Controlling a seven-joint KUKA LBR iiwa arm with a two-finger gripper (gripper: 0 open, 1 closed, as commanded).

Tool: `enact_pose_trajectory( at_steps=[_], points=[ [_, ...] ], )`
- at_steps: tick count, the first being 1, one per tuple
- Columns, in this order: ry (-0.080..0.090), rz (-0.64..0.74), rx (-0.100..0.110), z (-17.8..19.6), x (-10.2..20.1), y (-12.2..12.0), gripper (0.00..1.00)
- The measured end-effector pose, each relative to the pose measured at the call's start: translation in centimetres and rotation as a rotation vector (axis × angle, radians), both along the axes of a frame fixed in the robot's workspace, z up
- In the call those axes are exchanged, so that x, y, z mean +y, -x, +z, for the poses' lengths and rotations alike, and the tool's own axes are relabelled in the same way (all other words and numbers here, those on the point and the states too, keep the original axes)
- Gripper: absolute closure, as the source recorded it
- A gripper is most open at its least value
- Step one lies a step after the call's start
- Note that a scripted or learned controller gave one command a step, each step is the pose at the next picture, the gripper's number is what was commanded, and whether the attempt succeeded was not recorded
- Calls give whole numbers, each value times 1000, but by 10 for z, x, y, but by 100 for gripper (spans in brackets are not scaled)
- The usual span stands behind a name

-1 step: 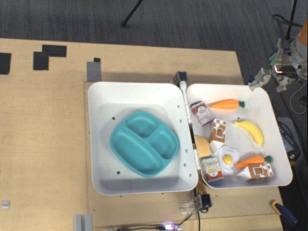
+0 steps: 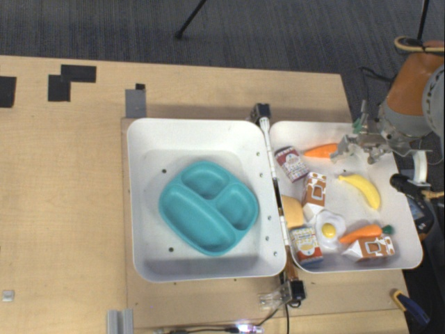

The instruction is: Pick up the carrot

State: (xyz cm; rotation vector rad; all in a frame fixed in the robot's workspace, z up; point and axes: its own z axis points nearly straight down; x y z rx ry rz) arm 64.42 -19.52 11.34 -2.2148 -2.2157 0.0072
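Overhead, two white bins point(image 2: 139, 207) sit on a wooden bench point(image 2: 62, 207) over grey carpet point(image 2: 104, 12); gripper point(image 2: 366, 147) state unclear.

A grey robot arm with an orange band point(image 2: 410, 82) above its wrist reaches in from the right edge, angled downward. Its metal two-finger gripper point(image 2: 365, 147) hangs low, pointing left, over the right side.

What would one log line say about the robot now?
task: pick up carrot | gripper over right bin, beside carrot | nothing seen held | second carrot near front
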Motion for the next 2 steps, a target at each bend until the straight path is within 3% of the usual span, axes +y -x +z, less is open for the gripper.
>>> enact_pose_trajectory(
  at_steps=[1, 2],
  points=[
    [3, 145, -4, -28, 24, -25, 0],
    [5, 153, 10, -18, 23, -23, 100]
  ],
)
